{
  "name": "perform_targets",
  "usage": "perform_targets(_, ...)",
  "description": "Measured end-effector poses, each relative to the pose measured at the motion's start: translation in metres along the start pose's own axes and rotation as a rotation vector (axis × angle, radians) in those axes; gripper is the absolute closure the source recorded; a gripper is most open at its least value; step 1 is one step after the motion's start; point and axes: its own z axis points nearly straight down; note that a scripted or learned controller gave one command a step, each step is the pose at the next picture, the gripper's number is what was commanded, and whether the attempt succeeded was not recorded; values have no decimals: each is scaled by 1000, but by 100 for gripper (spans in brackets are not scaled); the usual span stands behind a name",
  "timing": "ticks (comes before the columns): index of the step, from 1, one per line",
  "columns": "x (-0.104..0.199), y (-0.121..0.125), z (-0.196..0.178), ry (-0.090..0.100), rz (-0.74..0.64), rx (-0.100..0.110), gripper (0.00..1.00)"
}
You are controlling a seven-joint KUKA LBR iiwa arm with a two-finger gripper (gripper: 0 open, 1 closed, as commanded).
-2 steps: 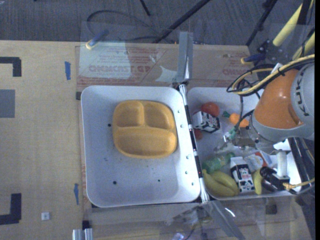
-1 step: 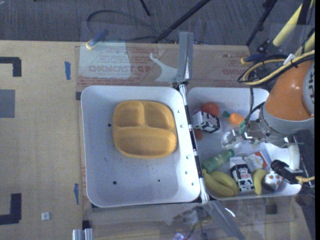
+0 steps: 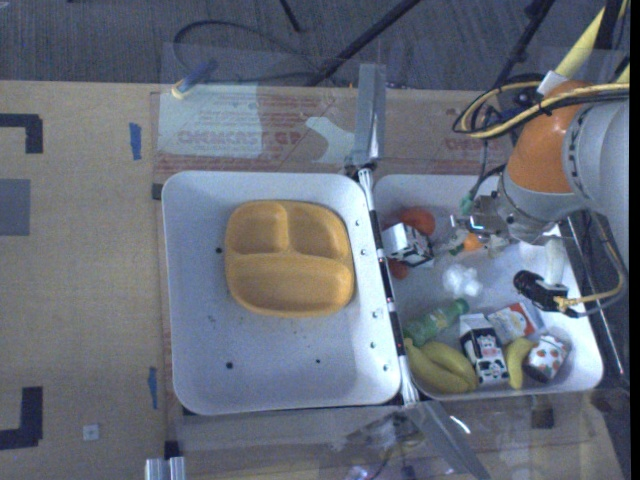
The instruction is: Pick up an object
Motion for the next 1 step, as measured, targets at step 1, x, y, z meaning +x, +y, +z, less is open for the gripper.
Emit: perform_targets(1, -23, 54, 0, 0, -151, 2, 0)
